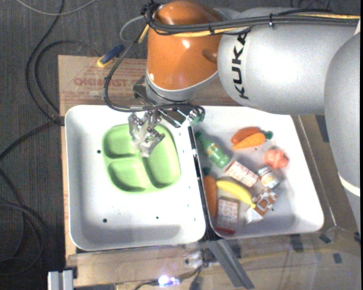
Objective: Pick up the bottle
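One fixed camera hangs above the worktop (78, 77) and looks down at a slant, close enough that both white bins nearly span the frame. The left bin (85, 210) and right bin (305, 213) sit side by side below it. The arm (278, 59) comes in from the right, looming large near the lens.

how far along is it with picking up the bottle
Done: nothing that shows. The green bottle lies in the right bin, near the wall it shares with the left bin, among other toy groceries. In hand: nothing; the gripper hangs over the green divided plate in the left bin. Left: cross to the right bin, grasp the bottle, lift it.
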You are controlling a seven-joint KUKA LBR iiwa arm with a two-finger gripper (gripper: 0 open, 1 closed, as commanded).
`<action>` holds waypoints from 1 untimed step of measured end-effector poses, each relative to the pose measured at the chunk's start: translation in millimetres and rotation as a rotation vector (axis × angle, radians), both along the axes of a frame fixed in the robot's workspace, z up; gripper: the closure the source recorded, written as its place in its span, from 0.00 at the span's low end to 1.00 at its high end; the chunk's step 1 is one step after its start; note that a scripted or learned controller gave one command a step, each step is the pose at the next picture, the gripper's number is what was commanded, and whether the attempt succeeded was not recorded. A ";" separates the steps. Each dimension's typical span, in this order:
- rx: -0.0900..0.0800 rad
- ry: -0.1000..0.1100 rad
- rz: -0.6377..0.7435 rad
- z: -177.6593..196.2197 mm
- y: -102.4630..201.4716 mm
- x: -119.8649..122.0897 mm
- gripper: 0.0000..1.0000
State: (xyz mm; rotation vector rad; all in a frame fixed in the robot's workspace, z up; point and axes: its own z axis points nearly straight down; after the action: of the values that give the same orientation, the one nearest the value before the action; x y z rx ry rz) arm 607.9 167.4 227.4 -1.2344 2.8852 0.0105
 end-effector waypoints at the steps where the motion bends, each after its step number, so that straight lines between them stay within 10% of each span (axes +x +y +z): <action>1: -0.006 -0.003 0.197 20.5 -67.1 21.7 1.00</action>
State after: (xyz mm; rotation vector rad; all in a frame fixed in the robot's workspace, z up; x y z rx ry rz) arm 629.6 100.3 247.9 -1.5117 2.7503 -0.0004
